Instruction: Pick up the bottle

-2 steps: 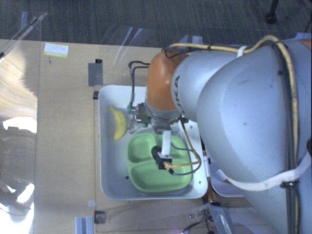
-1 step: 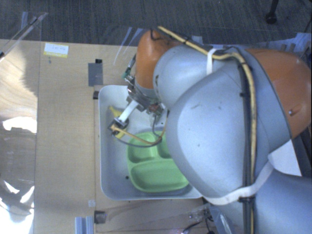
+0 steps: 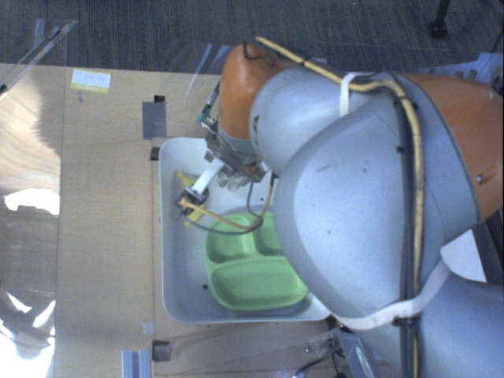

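Reaching arm (image 3: 354,179): bent low over white bin (image 3: 175,290), wrist near green tray (image 3: 252,278).
Gripper (image 3: 232,178): grip state cannot be told.

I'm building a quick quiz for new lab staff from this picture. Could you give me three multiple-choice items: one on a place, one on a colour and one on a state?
1. Where does the green tray lie?
A in the white bin
B on a shelf
C in a drawer

2. What colour is the sticker on the bench?
A blue
B yellow
C red

3. How does the tray lie?
A flipped bottom up
B standing on edge
C flat, open side up

Key:
1 A, the bin's white walls surround it.
2 B, it shows yellow against the pale wood.
3 C, its compartments face the camera.
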Robot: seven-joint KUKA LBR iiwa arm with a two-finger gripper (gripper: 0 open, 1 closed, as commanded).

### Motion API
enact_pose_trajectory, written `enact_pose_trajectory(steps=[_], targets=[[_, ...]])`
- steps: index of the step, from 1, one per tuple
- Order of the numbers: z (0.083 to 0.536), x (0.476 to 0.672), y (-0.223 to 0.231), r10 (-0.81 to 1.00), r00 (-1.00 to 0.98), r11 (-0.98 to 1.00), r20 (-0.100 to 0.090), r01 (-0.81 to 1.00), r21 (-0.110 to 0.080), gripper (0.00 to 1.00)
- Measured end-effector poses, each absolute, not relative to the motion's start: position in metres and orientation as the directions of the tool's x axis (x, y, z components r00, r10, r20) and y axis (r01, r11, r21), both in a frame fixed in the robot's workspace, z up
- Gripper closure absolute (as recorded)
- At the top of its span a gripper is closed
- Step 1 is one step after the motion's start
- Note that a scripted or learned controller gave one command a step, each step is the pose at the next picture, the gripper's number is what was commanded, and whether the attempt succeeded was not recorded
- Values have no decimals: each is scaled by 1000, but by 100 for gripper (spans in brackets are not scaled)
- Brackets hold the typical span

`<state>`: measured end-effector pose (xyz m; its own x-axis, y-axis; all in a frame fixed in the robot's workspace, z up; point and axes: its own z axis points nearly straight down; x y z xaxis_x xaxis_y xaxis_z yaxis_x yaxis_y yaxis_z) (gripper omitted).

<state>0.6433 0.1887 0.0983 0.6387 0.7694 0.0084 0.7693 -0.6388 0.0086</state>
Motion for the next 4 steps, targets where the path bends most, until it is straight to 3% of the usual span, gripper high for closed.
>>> enact_pose_trajectory(steps=[1, 2, 3, 4], targets=[[204, 656, 232, 765, 644, -644, 7, 765, 5, 100], [266, 616, 134, 801, 599, -599, 6, 801, 5, 100], [234, 608, 207, 795, 606, -606, 3, 795, 1, 100], [89, 600, 233, 962, 274, -275, 7, 962, 6, 100]])
